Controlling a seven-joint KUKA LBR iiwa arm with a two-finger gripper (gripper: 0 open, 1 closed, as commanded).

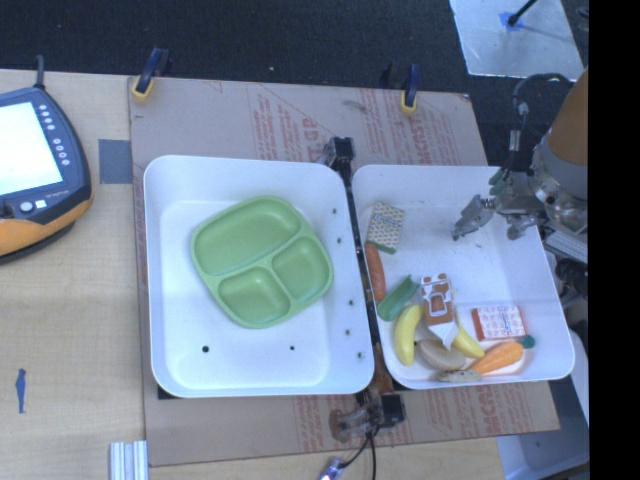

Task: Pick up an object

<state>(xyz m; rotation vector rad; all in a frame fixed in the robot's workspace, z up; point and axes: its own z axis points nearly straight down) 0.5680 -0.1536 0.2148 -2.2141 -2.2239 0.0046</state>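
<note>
The right bin (520,268) holds several toy foods. A speckled packet (386,226) lies by its left wall, with a red sausage (374,268) and a green pod (396,296) below it. Near the front lie a yellow banana (405,333), a brown-and-white carton (436,298), a red-and-white packet (498,321) and an orange carrot (497,358). My gripper (490,228) hangs over the bare upper right part of this bin. It is open, with nothing between its fingers, and stands well apart from the food pile.
The left bin (170,268) carries a green divided plate (262,260). A tablet-like pendant (35,168) rests on the bench at the far left. Clamps (409,86) hold the cardboard sheet at the back edge.
</note>
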